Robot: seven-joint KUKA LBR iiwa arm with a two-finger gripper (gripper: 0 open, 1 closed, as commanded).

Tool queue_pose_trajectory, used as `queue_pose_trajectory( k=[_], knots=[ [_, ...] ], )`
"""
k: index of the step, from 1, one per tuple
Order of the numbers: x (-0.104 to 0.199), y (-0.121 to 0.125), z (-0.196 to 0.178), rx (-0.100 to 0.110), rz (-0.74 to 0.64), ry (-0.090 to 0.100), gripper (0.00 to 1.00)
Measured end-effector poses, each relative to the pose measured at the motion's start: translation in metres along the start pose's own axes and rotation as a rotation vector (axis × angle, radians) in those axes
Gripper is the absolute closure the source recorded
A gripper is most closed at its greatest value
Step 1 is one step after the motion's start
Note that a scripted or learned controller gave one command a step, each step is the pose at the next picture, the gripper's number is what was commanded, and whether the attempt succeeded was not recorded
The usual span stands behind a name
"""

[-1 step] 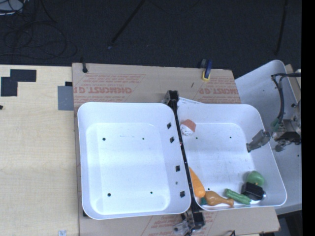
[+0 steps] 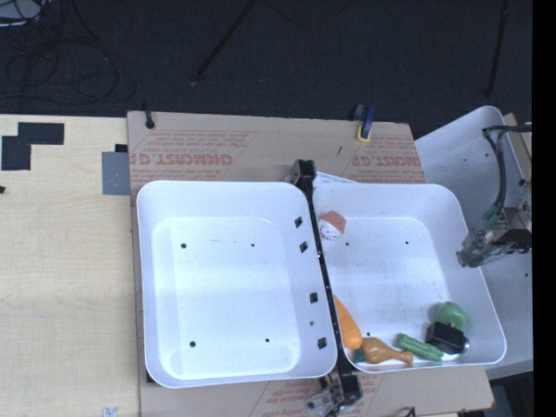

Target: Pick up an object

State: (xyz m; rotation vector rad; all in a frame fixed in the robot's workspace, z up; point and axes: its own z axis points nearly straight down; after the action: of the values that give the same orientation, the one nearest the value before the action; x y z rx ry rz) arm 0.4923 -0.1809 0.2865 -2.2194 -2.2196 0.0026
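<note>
My gripper [image 2: 486, 248] — just outside right bin [image 2: 469, 224], at its right rim; grip state indiscernible. Orange carrot [image 2: 347, 323] — bin's near-left corner.

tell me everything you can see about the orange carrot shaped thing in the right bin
The carrot is a smooth, plastic-looking orange cone, lying flat on the right bin floor. It runs along the divider side, tip toward the near corner, where it meets the tan gourd. Nothing grips it.
</note>
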Motion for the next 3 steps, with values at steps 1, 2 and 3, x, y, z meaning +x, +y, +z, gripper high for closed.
queue_pose_trajectory(
  k=[1, 2, 3],
  knots=[
    [0.047, -0.018, 0.173, 0.009, -0.003, 0.006, 1.00],
    [0.042, -0.017, 0.156, 0.003, 0.007, 0.002, 1.00],
    [0.094, -0.017, 0.201, -0.001, -0.001, -0.001, 1.00]
  ],
)
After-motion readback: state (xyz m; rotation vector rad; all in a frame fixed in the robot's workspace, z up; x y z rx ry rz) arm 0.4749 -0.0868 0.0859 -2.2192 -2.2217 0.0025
